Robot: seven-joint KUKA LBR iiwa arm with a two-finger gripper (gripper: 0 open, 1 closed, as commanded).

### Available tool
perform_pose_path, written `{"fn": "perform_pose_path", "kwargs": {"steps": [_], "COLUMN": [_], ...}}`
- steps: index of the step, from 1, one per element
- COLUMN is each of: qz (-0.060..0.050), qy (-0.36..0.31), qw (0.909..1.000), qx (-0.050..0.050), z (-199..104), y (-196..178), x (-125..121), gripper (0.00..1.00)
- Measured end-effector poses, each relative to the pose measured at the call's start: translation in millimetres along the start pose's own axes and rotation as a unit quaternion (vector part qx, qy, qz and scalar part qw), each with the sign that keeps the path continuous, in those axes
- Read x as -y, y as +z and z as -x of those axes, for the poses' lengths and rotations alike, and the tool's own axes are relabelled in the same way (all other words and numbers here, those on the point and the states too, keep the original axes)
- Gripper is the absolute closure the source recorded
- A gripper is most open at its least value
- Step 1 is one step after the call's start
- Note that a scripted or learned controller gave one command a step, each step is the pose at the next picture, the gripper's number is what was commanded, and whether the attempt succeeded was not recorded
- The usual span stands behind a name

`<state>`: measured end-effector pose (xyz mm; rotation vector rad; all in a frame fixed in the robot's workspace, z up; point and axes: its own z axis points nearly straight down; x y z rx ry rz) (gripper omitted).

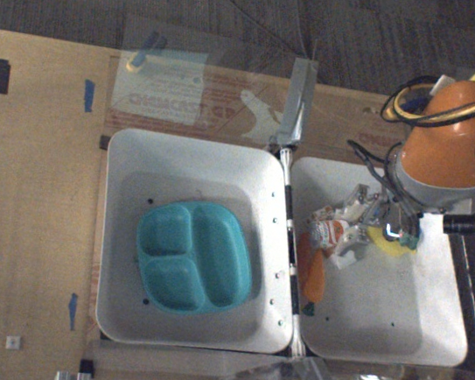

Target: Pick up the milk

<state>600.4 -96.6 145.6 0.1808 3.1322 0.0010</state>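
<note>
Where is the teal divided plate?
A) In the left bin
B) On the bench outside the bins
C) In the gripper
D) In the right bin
A: the plate lies flat inside the left bin, while the gripper is over the right bin.

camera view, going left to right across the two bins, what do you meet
left bin → teal divided plate → carrot → milk carton → gripper over the right bin. A yellow item beneath the gripper overlaps it, so it is left out.
</note>
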Motion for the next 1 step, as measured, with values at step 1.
{"fn": "perform_pose_path", "kwargs": {"steps": [1], "qz": [0.000], "qy": [0.111], "qw": [0.9938], "qx": [0.000], "z": [-30.9], "y": [-40.6], "x": [-10.4], "gripper": [1.00]}}
